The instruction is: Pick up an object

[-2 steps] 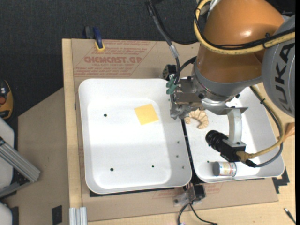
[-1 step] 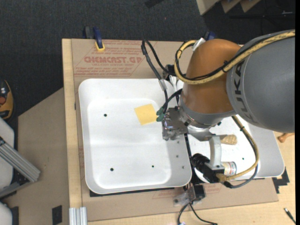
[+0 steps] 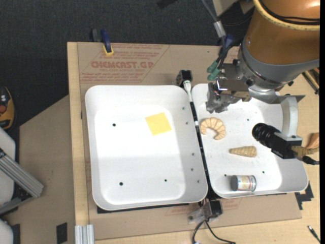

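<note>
Camera view: the croissant (image 3: 213, 127) lies in the right bin (image 3: 284, 184) close to its left wall. Its long axis runs roughly across the picture, and both tips curl toward the bin's near edge. The pincer (image 3: 216, 107) is just beyond the croissant, on its far side. I cannot tell whether the pincer is open or closed.

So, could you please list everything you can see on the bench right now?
Shallow white plastic bins: two, white, left bin and right bin side by side.
Flat yellow square sheet: one, yellow, middle of left bin.
Tan croissant-shaped piece: one, tan, right bin, beside the end effector.
Ridged tan cone: one, tan, mid right bin.
Small dark-capped cylindrical can: one, silvery, right bin's near edge.
Brown lettered board: one, brown, under both bins.
Grey-and-orange robot arm: one, from the right.
End effector: one, grey, over right bin's far-left corner.
</note>
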Robot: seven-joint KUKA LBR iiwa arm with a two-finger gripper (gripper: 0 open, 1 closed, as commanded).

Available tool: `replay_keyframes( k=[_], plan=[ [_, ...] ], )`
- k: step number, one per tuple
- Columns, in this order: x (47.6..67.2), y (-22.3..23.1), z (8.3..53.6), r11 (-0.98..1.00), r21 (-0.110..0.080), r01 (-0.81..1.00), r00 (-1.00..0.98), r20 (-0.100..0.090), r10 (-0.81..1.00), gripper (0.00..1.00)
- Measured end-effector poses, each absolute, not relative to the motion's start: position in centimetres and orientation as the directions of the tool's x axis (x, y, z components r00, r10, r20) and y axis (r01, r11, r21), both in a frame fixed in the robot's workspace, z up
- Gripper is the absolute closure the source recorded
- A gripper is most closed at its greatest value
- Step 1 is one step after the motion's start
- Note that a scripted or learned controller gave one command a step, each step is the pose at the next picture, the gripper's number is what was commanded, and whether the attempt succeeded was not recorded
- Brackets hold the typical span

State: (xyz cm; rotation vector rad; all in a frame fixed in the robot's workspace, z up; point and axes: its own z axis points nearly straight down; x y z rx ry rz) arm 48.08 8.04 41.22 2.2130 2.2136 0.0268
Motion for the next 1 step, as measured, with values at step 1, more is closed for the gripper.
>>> replay_keyframes(
  k=[1],
  plan=[
    [49.39,15.17,28.36,0.006,-0.009,1.000,-0.006,-0.001,1.000,1.00]
  ],
)
